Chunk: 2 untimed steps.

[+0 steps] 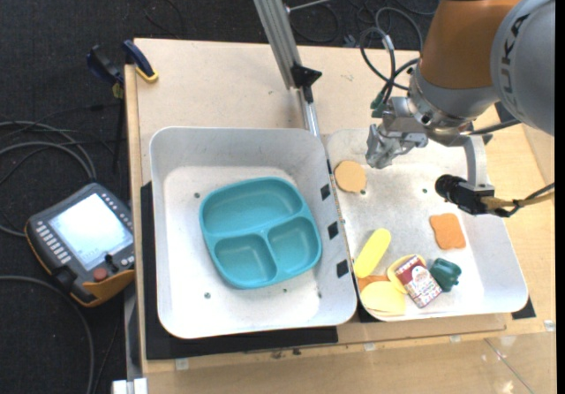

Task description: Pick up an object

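One metal fingers [381, 155] assembly hovers near a flat round tan disc [350, 177]

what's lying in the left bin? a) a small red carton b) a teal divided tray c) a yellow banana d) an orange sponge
b, the teal divided tray lies in the left bin, while the banana, sponge and carton all lie in the right bin.
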Tool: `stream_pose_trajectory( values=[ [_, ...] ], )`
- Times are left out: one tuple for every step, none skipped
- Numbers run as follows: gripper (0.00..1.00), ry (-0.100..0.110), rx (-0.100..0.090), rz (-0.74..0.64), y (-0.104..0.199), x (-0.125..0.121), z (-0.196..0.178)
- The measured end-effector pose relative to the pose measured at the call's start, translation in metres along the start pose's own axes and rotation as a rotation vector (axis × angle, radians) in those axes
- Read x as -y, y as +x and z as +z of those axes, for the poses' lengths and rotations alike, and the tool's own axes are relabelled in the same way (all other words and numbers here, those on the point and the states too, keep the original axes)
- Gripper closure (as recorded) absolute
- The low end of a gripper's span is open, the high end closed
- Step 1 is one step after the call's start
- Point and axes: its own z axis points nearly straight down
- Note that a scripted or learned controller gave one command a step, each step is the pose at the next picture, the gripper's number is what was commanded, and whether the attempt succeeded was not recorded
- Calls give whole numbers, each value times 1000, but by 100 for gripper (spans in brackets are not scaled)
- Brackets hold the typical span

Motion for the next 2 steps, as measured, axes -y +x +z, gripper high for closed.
stream_pose_trajectory(
  values=[
    [100,1,1,1,43,10,13],
    [100,0,1,1,90,27,12]
  ],
)
